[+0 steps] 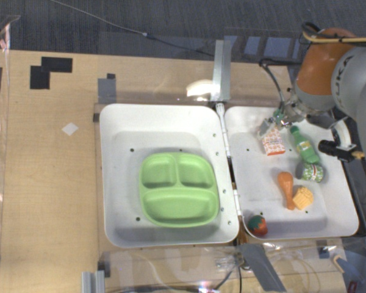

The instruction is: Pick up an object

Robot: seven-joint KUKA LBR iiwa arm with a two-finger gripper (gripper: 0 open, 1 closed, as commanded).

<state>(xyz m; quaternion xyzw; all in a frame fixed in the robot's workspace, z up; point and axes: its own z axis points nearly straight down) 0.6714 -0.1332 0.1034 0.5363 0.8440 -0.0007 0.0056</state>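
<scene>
Gripper (274, 124): seen in the upper right of the frame, low over the right bin (247, 163); its opening cannot be told, and nothing is seen held.
Nearest object: a small carton (272, 143), lying just below it (likely the target).
Others: green bottle (304, 144), carrot (286, 188), scattered lower right.
Left bin (119, 133): a green tray (179, 189) is held.

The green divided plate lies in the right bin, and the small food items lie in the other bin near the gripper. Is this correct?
Not quite. The camera view shows the green divided plate in the left bin, not the right one. The small food items do lie in the other bin, the right bin, near the gripper.
</scene>
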